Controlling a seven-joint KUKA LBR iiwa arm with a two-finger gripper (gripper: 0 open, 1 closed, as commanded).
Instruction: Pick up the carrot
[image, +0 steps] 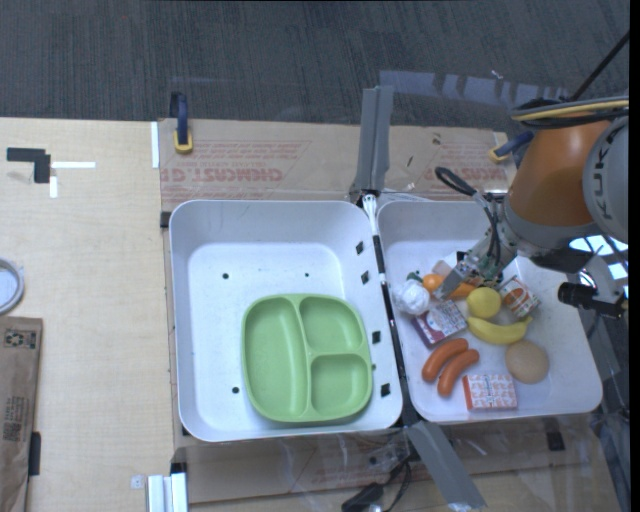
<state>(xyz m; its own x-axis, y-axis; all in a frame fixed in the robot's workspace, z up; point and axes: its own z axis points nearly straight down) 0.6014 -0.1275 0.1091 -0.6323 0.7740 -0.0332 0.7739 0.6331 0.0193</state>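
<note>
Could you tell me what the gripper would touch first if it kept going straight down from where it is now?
Probably the carrot just beneath the gripper, though depth is hard to judge and the lemon lies close beside it.

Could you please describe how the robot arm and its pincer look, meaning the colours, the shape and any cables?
The arm is rounded, with grey casing and a wide orange band above the wrist; dark letters mark the grey part at the right edge. Thin dark cables curve by the wrist. The pincer is small, dark and metallic, far narrower than the arm.
</note>
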